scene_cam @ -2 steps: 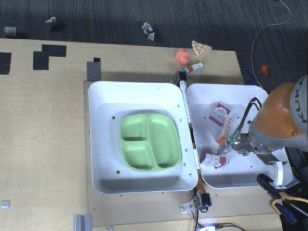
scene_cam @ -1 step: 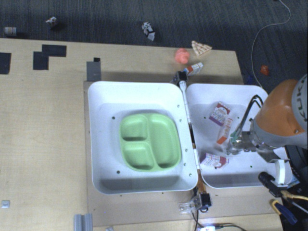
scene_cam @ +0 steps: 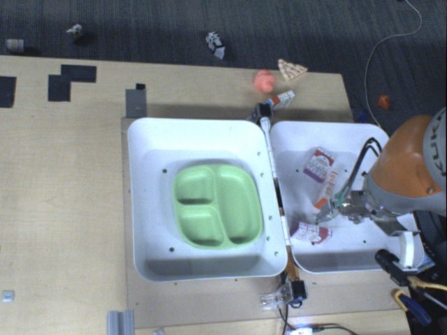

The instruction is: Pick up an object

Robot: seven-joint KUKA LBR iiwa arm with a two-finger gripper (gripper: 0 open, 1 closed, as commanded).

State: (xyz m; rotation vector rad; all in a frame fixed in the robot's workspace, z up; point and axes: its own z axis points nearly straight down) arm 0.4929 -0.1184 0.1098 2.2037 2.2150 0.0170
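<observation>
Orange-banded arm low in right bin, nothing lifted yet

Reaches in from the right, gripper (scene_cam: 330, 213) down among the items in the right bin (scene_cam: 363, 135). Sits just beside a slim orange stick (scene_cam: 323, 195) and near a small red-and-white packet (scene_cam: 309, 232), with a larger packet (scene_cam: 319, 165) further back. Cannot tell whether open or closed, nor whether anything is gripped. Judged so far: approach made, grasp and lift left to do. Well apart from the green tray (scene_cam: 216, 204) in the left bin (scene_cam: 150, 187).

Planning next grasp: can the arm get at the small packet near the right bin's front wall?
Probably yes. The gripper hangs just right of the red-and-white packet in the right bin, nothing lying over it. The front wall sits close.
</observation>
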